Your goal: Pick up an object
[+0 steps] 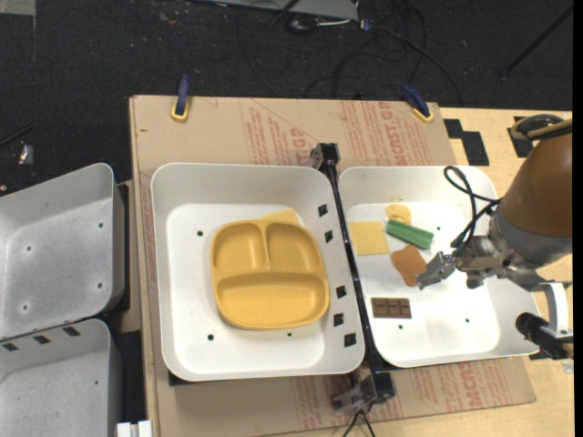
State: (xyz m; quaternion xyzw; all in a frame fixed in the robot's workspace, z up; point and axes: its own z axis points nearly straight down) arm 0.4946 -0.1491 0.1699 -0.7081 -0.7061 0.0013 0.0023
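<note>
The bench (273, 126) is a brown board with red printed letters, and it stands on a dark floor (73, 53) where cables and small specks lie. Two clamps hold the board at its upper edge: one with a blue handle at upper left (181, 98) and one at upper right (417, 103). On the far left of the frame there are two more white trays (55, 235), which lie off the board.

Two white bins sit side by side in the middle. The left bin (173, 244) carries one yellow plate (270, 275) with three compartments. The right bin (474, 326) holds five small things: one pale yellow square slice (368, 238), one small yellow piece (398, 213) above it, one green stick (409, 233) which lies at a slant, one orange-brown piece (408, 262) and one dark brown chocolate bar (393, 309) lower in the bin.

The arm comes in from the right side of the frame, with its orange band (547, 189) at middle right. The gripper (434, 272) is low over the right bin, just beside the orange-brown piece on its right side. I see nothing between its fingers, but they are dark and small, so I cannot tell if the claw is wide or narrow. The green stick is near, a little up and left of the gripper.
</note>
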